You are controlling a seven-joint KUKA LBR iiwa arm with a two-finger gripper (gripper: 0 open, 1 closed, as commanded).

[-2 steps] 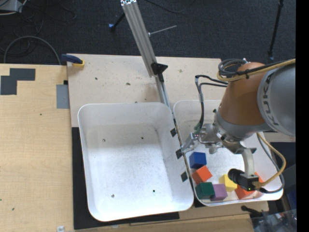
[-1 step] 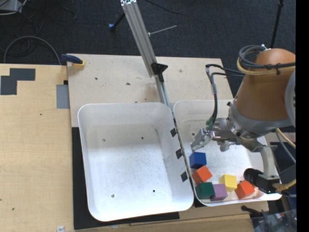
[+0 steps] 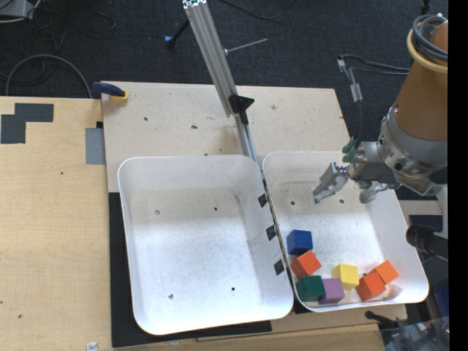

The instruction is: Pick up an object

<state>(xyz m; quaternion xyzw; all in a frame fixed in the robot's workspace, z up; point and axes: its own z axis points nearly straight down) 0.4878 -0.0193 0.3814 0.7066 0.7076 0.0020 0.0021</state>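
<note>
Looking down on the desk [image 3: 183, 115], you see two shallow white bins side by side. Your arm [image 3: 420, 115], grey at the wrist with its orange section above, comes in from the right and hangs over the upper part of the right bin [image 3: 351, 170]. The gripper [image 3: 329, 185] points left and slightly down over bare bin floor; whether it is open or shut you cannot tell from this angle, and nothing shows between its tips.

The objects you could pick up sit well apart from it, clustered along the near edge of the right bin. A blue cube [image 3: 299, 241] lies closest to the divider between the bins, with an orange cube [image 3: 306, 262] touching it just below. A green cube [image 3: 311, 287] and a purple cube [image 3: 331, 290] sit side by side at the near rim, with a yellow cube [image 3: 346, 274] just behind the purple one. Two more orange blocks [image 3: 376, 280] rest together toward the right corner.

The left bin [image 3: 139, 174] shows only dark specks on its floor. A slanted aluminium bar [image 3: 213, 53] rises from the divider toward the top of the view.
</note>
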